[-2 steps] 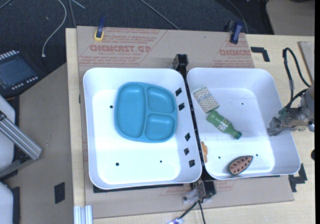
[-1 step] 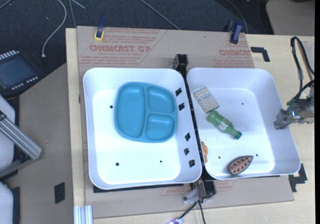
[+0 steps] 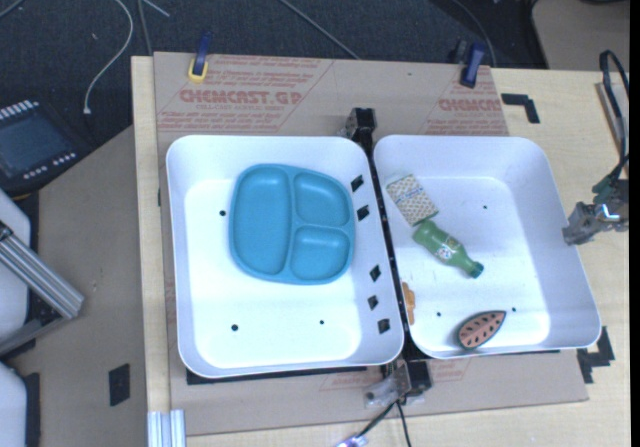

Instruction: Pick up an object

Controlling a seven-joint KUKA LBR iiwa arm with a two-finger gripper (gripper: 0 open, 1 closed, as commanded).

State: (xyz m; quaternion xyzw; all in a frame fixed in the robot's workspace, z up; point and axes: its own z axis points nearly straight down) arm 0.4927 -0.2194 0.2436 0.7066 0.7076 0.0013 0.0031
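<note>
The right bin point(image 3: 560, 235) holds three loose objects. A small packet with a chequered pattern point(image 3: 411, 198) lies near its upper left. Just below it a green bottle point(image 3: 447, 248) rests on its side, its cap pointing down-right. A brown oval object point(image 3: 482, 329) lies by the bin's front wall. In the left bin point(image 3: 200, 315) a blue divided plate point(image 3: 292, 223) lies flat, above the middle.
A thin orange piece point(image 3: 408, 302) sits at the divider between the bins. A small grey metal fitting with cables point(image 3: 592, 219) stands at the bench's right edge. Blue clamps point(image 3: 201, 56) point(image 3: 472, 63) hold the cardboard at the back.
</note>
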